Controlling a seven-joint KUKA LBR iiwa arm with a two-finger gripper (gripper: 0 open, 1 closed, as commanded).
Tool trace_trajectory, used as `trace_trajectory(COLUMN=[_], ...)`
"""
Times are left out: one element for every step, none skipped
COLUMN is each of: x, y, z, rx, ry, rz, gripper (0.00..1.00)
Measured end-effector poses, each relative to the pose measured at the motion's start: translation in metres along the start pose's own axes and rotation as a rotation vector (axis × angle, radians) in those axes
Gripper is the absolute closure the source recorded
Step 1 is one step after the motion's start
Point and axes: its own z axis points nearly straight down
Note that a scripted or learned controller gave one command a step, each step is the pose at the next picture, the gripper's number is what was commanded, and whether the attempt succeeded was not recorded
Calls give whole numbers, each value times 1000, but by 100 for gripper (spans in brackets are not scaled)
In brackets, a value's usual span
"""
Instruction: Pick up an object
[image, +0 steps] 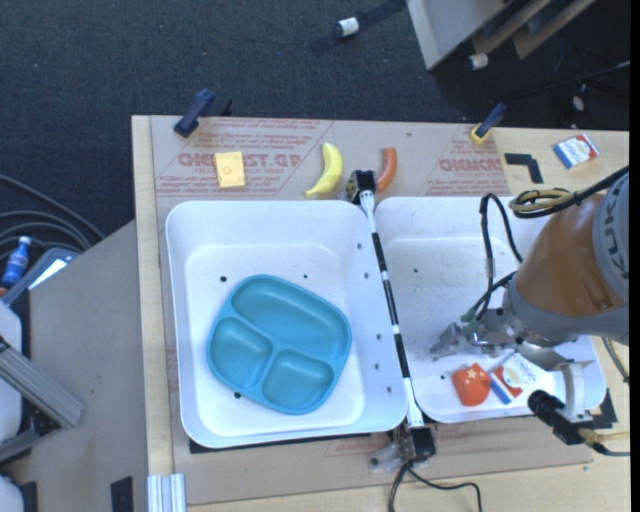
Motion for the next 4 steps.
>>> trace_trajectory(x=[3, -2, 33, -9], y=[103, 39, 1, 1], z=[15, 16, -84, 16], rx=[-3, -1, -3, -3], ry=[-1, 0, -1, -1], rz=[-1, 0, -1, 1], gripper=[0, 0, 0, 0])
